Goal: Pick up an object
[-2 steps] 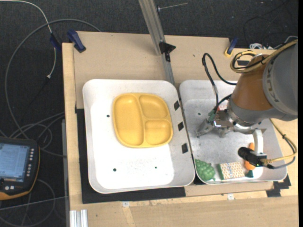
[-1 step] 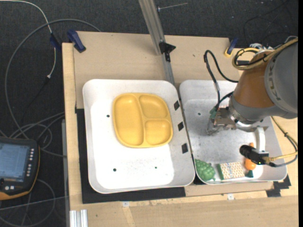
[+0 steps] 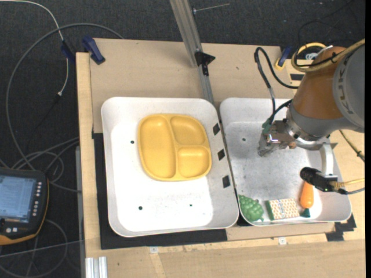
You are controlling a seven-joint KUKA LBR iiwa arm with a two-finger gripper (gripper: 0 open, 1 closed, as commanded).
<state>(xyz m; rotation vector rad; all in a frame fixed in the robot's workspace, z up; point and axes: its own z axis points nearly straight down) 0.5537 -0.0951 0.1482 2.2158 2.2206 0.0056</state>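
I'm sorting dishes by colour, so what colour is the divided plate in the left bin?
Yellow. The divided plate shows plainly in the camera view.

Bright even overhead light; soft shadows; slightly grainy

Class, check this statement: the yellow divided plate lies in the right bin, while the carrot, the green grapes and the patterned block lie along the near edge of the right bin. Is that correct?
Not quite. The camera view shows the yellow divided plate in the left bin, not the right one. The rest holds: the carrot, green grapes and patterned block lie along the near edge of the right bin.
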